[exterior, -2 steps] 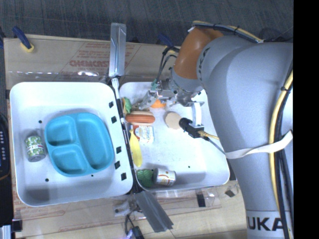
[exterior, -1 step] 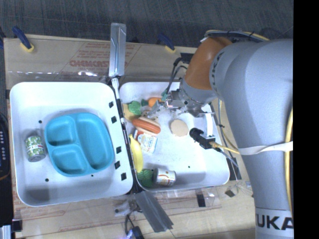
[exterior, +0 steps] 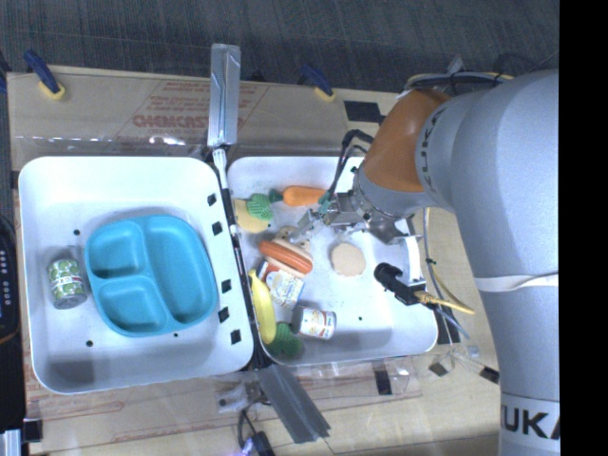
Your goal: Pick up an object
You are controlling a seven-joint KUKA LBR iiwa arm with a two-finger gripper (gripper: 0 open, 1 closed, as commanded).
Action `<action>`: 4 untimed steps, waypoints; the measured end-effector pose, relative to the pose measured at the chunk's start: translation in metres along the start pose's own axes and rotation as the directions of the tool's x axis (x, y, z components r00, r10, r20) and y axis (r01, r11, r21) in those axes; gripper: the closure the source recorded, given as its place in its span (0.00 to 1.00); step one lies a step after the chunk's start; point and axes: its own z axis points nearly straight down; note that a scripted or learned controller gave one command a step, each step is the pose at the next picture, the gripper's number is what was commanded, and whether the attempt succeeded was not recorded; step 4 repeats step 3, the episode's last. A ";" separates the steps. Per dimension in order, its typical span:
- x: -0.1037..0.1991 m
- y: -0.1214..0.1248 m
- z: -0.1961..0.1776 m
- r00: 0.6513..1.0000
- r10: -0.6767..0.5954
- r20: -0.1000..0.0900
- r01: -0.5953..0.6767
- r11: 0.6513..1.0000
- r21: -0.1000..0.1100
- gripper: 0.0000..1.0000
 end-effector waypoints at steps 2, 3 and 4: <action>0.040 -0.094 -0.001 0.992 -0.124 0.001 0.124 0.992 -0.005 0.00; 0.035 -0.063 0.000 0.988 -0.154 -0.001 0.154 0.988 0.001 0.00; 0.035 -0.063 0.000 0.988 -0.154 -0.001 0.154 0.988 0.001 0.00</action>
